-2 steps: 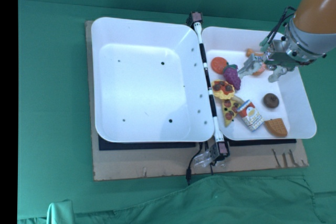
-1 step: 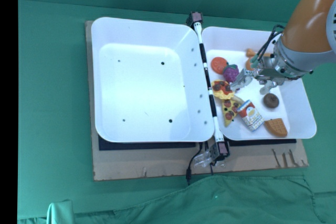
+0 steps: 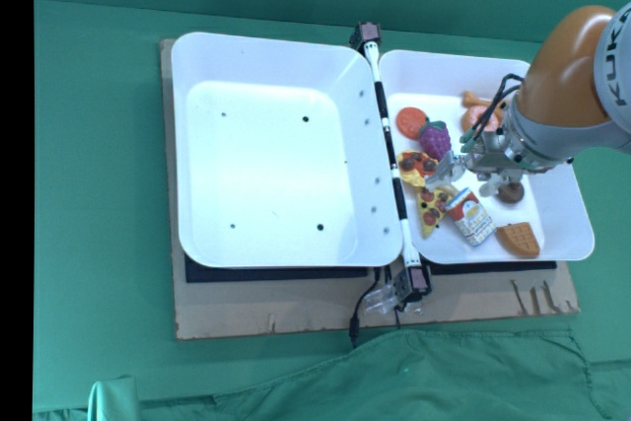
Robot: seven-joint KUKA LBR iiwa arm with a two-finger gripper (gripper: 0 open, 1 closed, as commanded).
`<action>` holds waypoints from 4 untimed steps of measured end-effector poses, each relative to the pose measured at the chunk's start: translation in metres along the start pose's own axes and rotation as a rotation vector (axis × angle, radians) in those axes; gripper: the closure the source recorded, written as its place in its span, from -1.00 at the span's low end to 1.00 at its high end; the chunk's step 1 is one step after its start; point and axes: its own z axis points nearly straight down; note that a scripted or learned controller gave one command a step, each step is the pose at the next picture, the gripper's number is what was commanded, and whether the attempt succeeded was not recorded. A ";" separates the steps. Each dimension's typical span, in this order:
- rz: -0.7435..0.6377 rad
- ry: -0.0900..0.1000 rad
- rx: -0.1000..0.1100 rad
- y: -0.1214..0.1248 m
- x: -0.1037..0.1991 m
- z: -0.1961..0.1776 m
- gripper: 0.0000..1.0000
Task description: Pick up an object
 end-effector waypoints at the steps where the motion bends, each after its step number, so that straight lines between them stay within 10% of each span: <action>1: -0.002 -0.004 -0.023 0.005 -0.002 0.021 -1.00; 2: 0.001 -0.005 -0.027 0.006 -0.002 0.011 1.00; 4: -0.004 -0.002 -0.016 0.005 0.000 -0.119 1.00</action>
